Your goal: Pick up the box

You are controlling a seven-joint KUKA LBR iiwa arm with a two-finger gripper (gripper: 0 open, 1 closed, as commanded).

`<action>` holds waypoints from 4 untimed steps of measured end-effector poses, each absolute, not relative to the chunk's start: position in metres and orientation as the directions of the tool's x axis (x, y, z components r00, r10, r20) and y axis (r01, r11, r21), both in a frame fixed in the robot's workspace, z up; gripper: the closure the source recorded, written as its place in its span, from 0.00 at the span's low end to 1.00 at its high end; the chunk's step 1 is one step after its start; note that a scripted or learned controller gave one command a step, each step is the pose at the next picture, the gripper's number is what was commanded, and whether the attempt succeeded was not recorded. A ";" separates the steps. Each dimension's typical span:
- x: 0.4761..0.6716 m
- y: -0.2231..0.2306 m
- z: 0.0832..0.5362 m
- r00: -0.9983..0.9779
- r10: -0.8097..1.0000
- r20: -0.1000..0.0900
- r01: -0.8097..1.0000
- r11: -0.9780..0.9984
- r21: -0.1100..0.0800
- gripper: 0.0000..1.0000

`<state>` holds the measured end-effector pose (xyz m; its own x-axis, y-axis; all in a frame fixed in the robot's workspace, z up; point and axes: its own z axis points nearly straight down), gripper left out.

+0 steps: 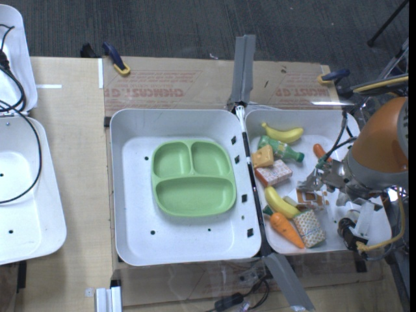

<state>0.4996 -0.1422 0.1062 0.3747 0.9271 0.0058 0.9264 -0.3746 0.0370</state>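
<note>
A wooden counter (pixel 78 103) seen from above holds two shallow white bins side by side. The left bin (pixel 130 239) contains a green divided plate (pixel 193 177) with three compartments, lying flat near the middle.

The right bin (pixel 292 117) is crowded with small toy foods. A yellow banana (pixel 283 133) lies near the far wall. Just below it is a green bottle (pixel 284 149) on its side, and beside that an orange wedge (pixel 262 156). The box (pixel 274 173), small, pinkish red and white, lies just below the wedge, left of the bin's centre, touching or nearly touching its neighbours. Below it lie a second banana (pixel 280 201), an orange carrot (pixel 286 230) and a speckled packet (pixel 309 228) near the front wall. A small red-orange piece (pixel 319 151) lies near the right side.

The grey arm with its orange band (pixel 385 142) reaches in from the right over the right bin. Its pincer (pixel 316 192) hangs low over the bin's middle, right of the box and apart from it, above a small brown and white item that is hard to make out. Whether the pincer is open or closed cannot be told. The box is not in its grasp.
</note>
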 end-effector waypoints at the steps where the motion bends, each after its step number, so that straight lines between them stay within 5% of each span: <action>1: 0.559 -0.125 0.096 0.404 0.915 0.001 0.915 -0.404 0.009 0.00; 2: 0.603 -0.170 0.091 0.427 0.904 -0.002 0.904 -0.427 -0.002 0.00; 3: 0.518 -0.158 0.091 0.533 0.846 -0.002 0.846 -0.533 -0.003 0.00; 4: 0.595 -0.131 0.089 0.567 0.824 -0.006 0.824 -0.567 -0.010 0.00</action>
<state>0.5945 -0.1314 0.0892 0.5666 0.8240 -0.0063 0.8239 -0.5666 -0.0101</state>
